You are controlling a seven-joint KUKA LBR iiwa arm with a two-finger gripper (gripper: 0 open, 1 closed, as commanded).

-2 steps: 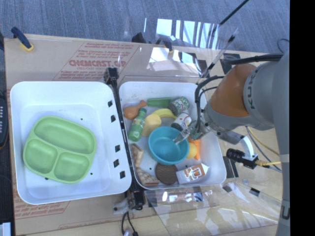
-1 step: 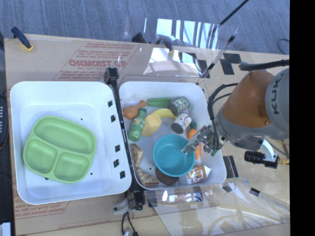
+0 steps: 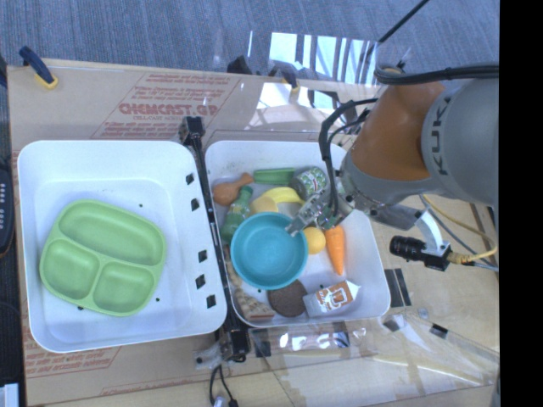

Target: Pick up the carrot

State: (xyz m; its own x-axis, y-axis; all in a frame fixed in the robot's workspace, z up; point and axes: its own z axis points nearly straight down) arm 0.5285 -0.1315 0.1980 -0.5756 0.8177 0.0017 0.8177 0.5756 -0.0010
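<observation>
1. I see the tapered orange carrot near the right white plastic bin's right wall, beside the round blue bowl.
2. My hand hovers just left of the carrot's top; I cannot tell its grip.
3. "CHEMCAST GP" reads on the tabletop's brown sheet.

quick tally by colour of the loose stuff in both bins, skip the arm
green: 4 (divided plate, cucumber, bottle, can)
yellow: 2 (banana, lemon)
orange: 1 (carrot)
blue: 1 (bowl)
brown: 2 (drumstick, cookie)
white: 1 (carton)
total: 11
</observation>
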